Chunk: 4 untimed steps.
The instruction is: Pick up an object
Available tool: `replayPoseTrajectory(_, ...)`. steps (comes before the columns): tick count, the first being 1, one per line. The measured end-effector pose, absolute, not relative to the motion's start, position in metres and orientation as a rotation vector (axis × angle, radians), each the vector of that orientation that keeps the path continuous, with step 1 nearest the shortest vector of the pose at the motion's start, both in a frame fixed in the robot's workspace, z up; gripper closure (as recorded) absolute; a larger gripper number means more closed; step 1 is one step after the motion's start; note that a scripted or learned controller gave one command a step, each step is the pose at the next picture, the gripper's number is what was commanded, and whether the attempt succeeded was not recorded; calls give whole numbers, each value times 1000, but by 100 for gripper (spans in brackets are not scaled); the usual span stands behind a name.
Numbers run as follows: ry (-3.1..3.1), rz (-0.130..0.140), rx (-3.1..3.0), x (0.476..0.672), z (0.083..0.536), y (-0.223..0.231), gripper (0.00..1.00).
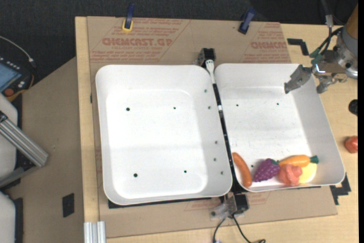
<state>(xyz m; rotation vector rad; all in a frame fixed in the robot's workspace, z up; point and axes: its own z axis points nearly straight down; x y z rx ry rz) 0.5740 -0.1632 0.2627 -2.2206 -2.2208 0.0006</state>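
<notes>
While spread open and holding nothing, hand [310, 79] well apart from toy food [277, 169] at right bin's [259, 116] near edge.

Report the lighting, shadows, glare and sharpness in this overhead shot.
Camera view: even, soft light; the left bin shows a faint grey shading band across its floor, no hard glare. The toy food casts almost no shadow on the right bin. The gripper looks slightly soft; the cardboard lettering is readable.
</notes>
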Motion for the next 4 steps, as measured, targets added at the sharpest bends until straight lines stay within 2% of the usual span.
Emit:
replayPoseTrajectory(1,-2210,6,-2229,506,259,-220,0)
replayPoseTrajectory(2,-2212,6,-2215,477,158,-202,0)
replayPoseTrajectory(3,-2217,-7,-2216,480,83,-222,0)
replayPoseTrajectory(4,-2234,-9,-2231,482,219,-225,0)
